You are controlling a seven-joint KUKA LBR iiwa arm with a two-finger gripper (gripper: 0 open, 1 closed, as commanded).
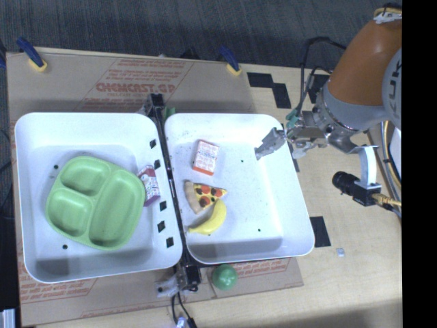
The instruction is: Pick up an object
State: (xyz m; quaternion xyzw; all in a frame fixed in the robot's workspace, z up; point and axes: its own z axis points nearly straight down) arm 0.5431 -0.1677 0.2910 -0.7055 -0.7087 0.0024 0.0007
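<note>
Inside the right bin [295,214], three loose items lying flat on the floor: an orange-and-white box [205,157] toward the bin's 10 o'clock, a toy pizza slice [203,195] at 6 o'clock from the box, and a banana [212,219] touching the slice at its 5 o'clock. At 2 o'clock from the box, over the bin's right rim, the gripper [270,144], apart from all three; spread or pressed together, impossible to tell. Further out, in the left bin [27,135], a green divided plate [95,201], with a small dark-red packet [149,183] at its 3 o'clock. On the cardboard [136,80] at 6 o'clock from the banana, a green ball [223,277].
</note>
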